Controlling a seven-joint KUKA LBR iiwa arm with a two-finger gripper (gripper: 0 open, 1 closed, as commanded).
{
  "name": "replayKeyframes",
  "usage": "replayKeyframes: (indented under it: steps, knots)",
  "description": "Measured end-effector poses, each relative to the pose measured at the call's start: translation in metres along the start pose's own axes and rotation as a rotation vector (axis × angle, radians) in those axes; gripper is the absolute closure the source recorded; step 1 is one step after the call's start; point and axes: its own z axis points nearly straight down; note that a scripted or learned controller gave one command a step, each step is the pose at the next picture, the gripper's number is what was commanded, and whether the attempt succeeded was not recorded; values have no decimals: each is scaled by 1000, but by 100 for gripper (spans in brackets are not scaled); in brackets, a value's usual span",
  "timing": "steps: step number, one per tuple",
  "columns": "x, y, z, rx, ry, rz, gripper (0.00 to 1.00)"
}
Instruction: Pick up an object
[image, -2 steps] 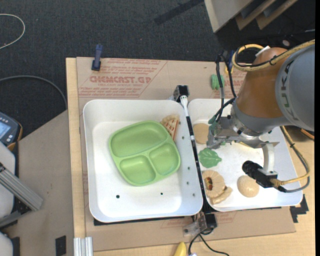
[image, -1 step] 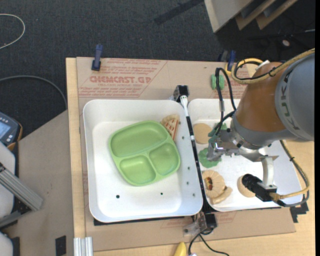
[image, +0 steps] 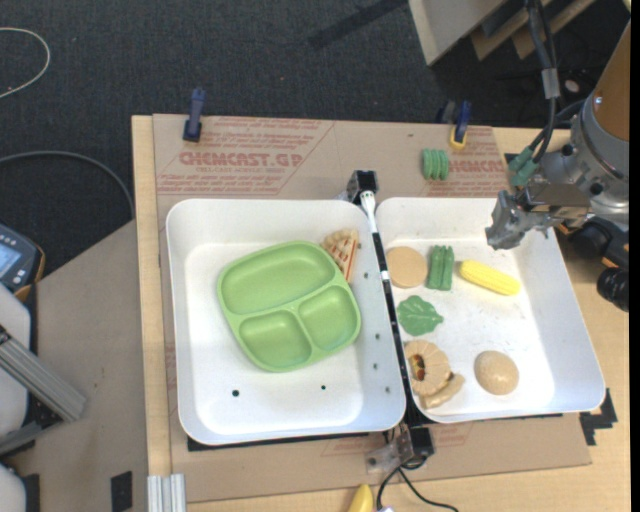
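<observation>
Seemingly staging a descent, the grey two-finger gripper (image: 503, 232) hovers above the yellow plastic banana (image: 488, 278); finger state unclear.

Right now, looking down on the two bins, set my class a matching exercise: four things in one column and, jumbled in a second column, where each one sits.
Things:
1. green divided plate
2. yellow corn cob
3. green leaf
4. green ridged block

Places:
A. on the cardboard behind the bins
B. right bin, near the divider, below the round tan piece
C. left bin
D. right bin, just below the gripper

Pairs: 1-C, 2-D, 3-B, 4-A
</observation>
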Motion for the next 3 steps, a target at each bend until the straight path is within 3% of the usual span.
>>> replayKeyframes:
  steps: [1,2,3]
  knots:
    - [-64,18,190,24,0,7,100]
    - [-28,0,-18,3,-1,-2,100]
    - [-3,0,-28,16,-2,1,100]
